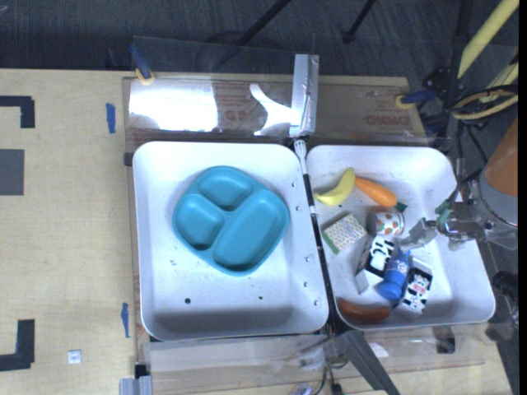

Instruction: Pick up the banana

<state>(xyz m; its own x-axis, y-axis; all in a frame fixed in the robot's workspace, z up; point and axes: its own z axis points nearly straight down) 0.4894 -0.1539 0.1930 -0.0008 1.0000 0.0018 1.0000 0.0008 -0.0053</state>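
Gripper hangs over the right side of the right bin; whether it is open or closed cannot be told, and nothing shows in its grasp. Banana lies at the bin's upper left, well apart, long axis slanting from lower left to upper right. An orange carrot touches its right end; a checkered block sits just below, and a blue bottle lower still.

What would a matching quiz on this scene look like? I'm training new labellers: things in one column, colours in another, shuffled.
Things:
1. curved banana
2. tapered carrot
3. three-compartment plastic plate
4. small bottle

Colours:
A. turquoise
B. yellow
C. dark blue
D. orange

Pairs: 1-B, 2-D, 3-A, 4-C.
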